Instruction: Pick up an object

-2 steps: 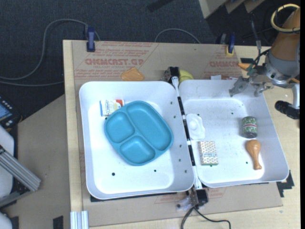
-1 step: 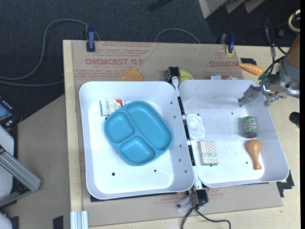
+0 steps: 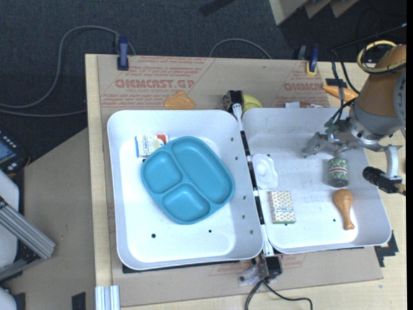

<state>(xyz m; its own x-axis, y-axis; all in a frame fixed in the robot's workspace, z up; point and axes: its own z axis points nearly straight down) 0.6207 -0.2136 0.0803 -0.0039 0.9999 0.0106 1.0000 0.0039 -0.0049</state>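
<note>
One blue tray, one drumstick, one can.

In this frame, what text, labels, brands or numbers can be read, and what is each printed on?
"CHEMCAST GP": red print on the brown board behind the left bin; it repeats behind the right bin, cut off there.
Small red lines around that print: too small to read.
Small carton behind the blue divided plate: print blurred.
Patterned box: nothing legible.
Small can label: blurred.

Two shallow white bins. One blue divided plastic plate. One small patterned box. One tan drumstick-shaped toy. One small green-labelled can.
</note>
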